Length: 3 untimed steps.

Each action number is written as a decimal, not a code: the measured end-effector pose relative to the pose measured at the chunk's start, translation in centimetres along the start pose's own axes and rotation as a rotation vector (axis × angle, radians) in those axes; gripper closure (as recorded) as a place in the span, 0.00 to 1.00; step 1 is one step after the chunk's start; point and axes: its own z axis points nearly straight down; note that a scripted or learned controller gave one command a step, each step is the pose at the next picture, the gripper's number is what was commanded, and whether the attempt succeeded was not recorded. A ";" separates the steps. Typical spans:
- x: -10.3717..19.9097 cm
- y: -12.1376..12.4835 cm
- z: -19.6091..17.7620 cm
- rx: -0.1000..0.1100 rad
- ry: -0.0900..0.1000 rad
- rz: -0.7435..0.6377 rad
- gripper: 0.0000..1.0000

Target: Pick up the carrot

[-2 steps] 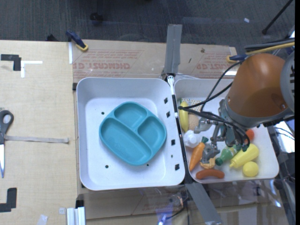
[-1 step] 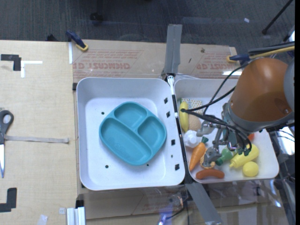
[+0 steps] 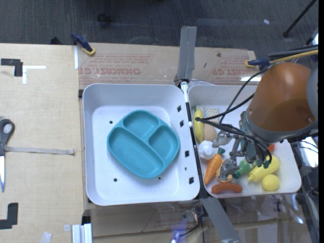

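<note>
The arm (image 3: 283, 103) shows a large, rounded orange band, glossy, above a grey wrist ring. Thin black cables loop from the wrist across to the gripper (image 3: 234, 162), a small assembly of grey metal and black parts with wires bunched beside it.

Red print on the cardboard sheet (image 3: 126, 65) behind the bins is mirrored and cannot be read.

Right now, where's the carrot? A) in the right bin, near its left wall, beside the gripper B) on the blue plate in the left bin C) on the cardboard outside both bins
A: the carrot lies in the right bin, by its left wall, just left of the gripper; the blue plate sits in the left bin.
</note>
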 end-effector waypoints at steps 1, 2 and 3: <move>0.1 1.2 0.0 0.000 0.000 0.064 0.00; 0.1 1.2 0.0 0.000 0.000 0.064 0.00; 0.1 1.2 0.0 0.000 0.000 0.065 0.00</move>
